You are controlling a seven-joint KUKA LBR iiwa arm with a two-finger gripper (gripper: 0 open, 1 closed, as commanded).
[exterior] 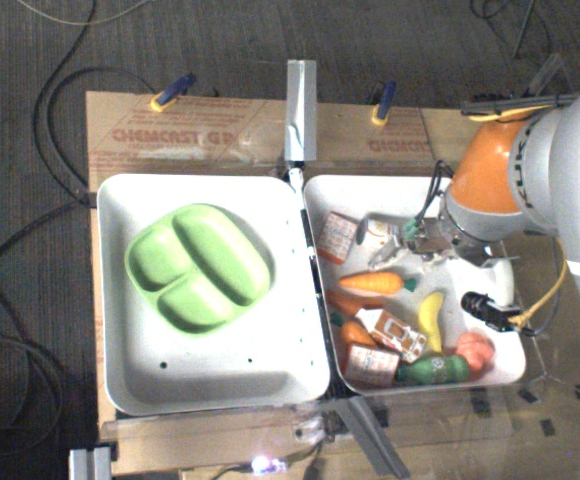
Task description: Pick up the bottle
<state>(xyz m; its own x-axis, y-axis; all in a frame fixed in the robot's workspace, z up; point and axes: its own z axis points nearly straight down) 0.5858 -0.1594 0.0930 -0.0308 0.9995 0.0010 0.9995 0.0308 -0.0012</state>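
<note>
The bottle [434,370] is dark green and lies on its side along the front wall of the right bin [510,268], between a small carton and a red-pink fruit. My gripper [394,244] hangs low over the back half of that bin, above the leaf end of a carrot [370,284] and beside a small white and orange carton [375,231]. It is well apart from the bottle, which lies toward the front of the bin. Nothing shows in its grasp.
The right bin also holds a banana [429,319], a red-pink fruit [475,349], a second carrot [353,330] and several small cartons [336,236]. A green divided plate [199,265] sits in the left bin [130,368]. The arm [515,183] covers the right bin's back right corner.
</note>
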